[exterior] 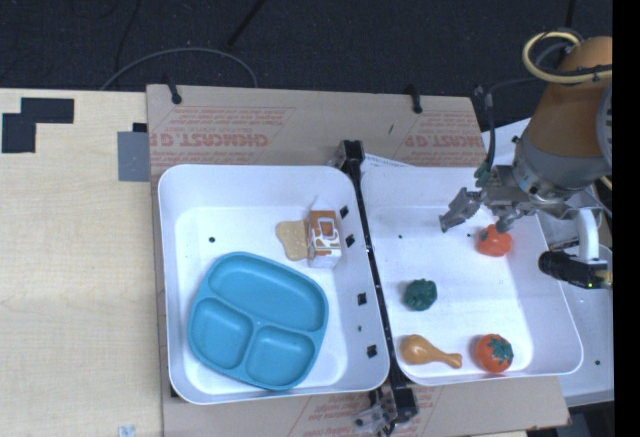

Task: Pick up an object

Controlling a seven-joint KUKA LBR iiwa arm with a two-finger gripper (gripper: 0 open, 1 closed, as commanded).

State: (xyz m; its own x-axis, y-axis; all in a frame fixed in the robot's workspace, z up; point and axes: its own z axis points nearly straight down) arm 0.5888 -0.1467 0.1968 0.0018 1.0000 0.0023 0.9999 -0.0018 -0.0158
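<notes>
My gripper hangs over the upper right part of the right bin, open, with its fingers spread apart. A small red-orange fruit lies on the bin floor just below and between the fingertips, not held. Further down the same bin lie a green broccoli piece, a tan drumstick and a red tomato. The grey arm with its orange band reaches in from the right.
The left bin holds a blue divided plate, a small orange-and-white box and a tan flat piece beside it. A black divider runs between the bins. A black fitting sits at the right bin's edge.
</notes>
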